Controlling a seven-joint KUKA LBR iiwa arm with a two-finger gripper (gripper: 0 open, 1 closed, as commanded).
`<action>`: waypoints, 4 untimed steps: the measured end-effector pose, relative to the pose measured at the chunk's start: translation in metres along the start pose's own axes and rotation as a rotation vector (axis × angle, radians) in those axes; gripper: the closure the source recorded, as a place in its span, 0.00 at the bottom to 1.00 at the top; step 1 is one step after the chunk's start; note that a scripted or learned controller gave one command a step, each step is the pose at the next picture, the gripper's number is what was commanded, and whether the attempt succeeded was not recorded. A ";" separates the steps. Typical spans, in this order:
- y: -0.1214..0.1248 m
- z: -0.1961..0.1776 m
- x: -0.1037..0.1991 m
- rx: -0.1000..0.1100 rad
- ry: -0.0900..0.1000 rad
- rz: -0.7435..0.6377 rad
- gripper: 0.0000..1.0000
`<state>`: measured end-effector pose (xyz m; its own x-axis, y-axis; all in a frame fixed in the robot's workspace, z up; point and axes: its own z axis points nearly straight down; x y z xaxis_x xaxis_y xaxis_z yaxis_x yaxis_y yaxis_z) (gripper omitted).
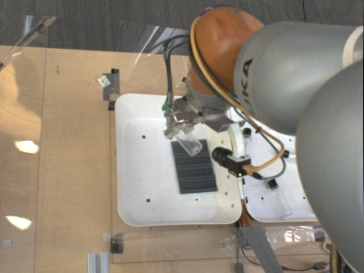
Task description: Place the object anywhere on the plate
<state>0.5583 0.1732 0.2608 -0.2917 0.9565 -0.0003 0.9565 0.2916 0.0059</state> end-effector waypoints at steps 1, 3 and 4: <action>0.043 -0.021 0.034 0.004 -0.001 0.515 1.00; 0.123 -0.100 0.027 0.006 -0.001 0.329 1.00; 0.105 -0.081 0.033 0.002 0.000 -0.331 1.00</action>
